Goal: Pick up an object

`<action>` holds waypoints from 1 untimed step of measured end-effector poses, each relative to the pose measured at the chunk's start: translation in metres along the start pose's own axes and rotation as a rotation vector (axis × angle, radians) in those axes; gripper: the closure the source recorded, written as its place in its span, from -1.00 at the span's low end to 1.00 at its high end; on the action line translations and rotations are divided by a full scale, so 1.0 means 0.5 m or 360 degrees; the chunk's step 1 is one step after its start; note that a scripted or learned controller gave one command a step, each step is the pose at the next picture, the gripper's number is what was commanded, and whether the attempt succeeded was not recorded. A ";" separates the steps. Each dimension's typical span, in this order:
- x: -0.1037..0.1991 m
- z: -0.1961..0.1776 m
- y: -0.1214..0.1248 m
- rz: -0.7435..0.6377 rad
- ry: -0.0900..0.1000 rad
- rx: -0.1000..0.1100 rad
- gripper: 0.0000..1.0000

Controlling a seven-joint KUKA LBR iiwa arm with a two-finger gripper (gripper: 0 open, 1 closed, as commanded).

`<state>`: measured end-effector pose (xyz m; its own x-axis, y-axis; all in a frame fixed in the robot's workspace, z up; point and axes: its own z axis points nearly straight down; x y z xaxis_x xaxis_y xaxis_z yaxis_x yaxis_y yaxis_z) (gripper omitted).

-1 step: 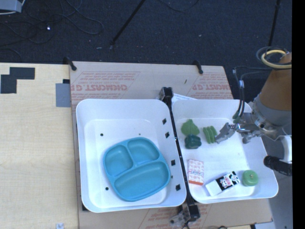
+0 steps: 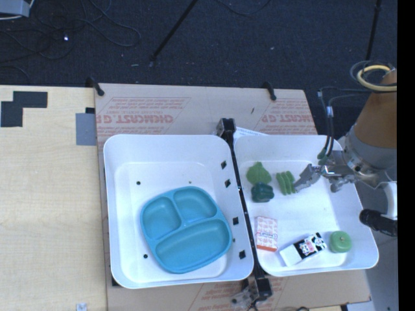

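A: Where do the objects lie?

B: All in the right bin (image 2: 353,203). A ridged green piece (image 2: 285,182) lies near its far middle, with a light green lump (image 2: 258,172) and a darker teal one (image 2: 262,192) just to its left. Nearer, a red-and-white packet (image 2: 266,232) lies by the divider, then a black-and-white carton (image 2: 303,248), and a round green object (image 2: 340,241) at the near right.

A: And the fingers?

B: The gripper (image 2: 310,177) is low over the bin, just right of the ridged green piece. Its grey fingers (image 2: 304,181) look close together with nothing visible between them; whether they touch the piece I cannot tell.

A: The surroundings?

B: The left bin (image 2: 123,173) holds a blue divided plate (image 2: 187,228). Both bins rest on printed cardboard (image 2: 168,112) on a pale wooden tabletop (image 2: 45,206). Beyond it lies a dark floor (image 2: 227,31) with cables (image 2: 104,18).
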<state>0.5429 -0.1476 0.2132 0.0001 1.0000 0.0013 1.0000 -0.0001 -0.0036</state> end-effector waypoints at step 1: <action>0.007 0.129 -0.003 0.0000 0.0002 0.0009 -1.00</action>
<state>0.5412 -0.1439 0.1489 0.0001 1.0000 0.0029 1.0000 0.0000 -0.0091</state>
